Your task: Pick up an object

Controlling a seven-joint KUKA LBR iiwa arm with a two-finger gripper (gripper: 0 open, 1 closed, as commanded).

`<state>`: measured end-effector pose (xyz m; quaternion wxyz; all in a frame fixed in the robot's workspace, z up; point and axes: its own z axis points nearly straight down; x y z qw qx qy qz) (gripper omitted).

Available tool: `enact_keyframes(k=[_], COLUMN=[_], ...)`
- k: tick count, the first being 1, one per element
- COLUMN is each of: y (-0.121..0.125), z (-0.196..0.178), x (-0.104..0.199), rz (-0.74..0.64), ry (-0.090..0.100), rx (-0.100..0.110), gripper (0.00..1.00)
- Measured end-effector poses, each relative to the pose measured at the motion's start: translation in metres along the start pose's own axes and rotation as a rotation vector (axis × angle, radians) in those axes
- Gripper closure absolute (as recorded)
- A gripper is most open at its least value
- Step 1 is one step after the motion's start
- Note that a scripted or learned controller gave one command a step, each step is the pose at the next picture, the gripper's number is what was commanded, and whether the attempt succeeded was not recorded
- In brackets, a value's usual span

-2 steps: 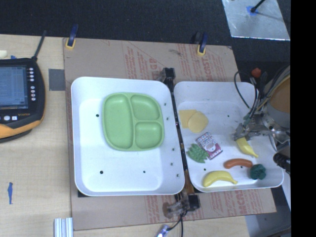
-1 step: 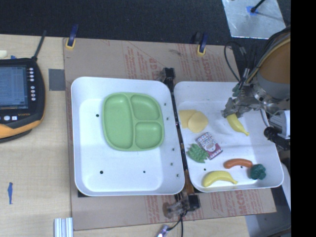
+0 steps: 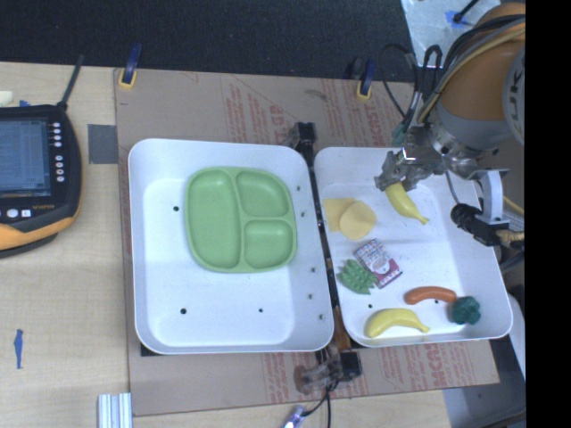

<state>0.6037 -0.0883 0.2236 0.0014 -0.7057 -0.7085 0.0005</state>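
Note:
The right bin (image 3: 473, 266) holds several toy foods. A small yellow banana (image 3: 408, 205) lies near its far side. A pale yellow round piece (image 3: 351, 218) is at the left wall, with a pink packet (image 3: 377, 262) and a green leafy piece (image 3: 357, 277) below it. Toward the front lie an orange sausage (image 3: 430, 296), a dark green broccoli (image 3: 465, 309) and a larger banana (image 3: 397, 323). My gripper (image 3: 399, 176) hangs over the bin's far part, right at the upper end of the small banana. Whether it touches the banana I cannot tell.
The left bin (image 3: 161, 310) carries a green divided plate (image 3: 241, 218). A teach pendant (image 3: 31, 172) lies on the bench at far left. Clamps (image 3: 129, 68) hold the cardboard base at the back. The arm and its cables (image 3: 473, 105) crowd the upper right.

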Motion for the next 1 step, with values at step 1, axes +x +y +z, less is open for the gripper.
enact_keyframes(k=[1], y=[-0.0067], z=[-0.0116], x=[0.0359], rz=[0.000], ry=[0.000], rx=[0.002], gripper=[1.00])
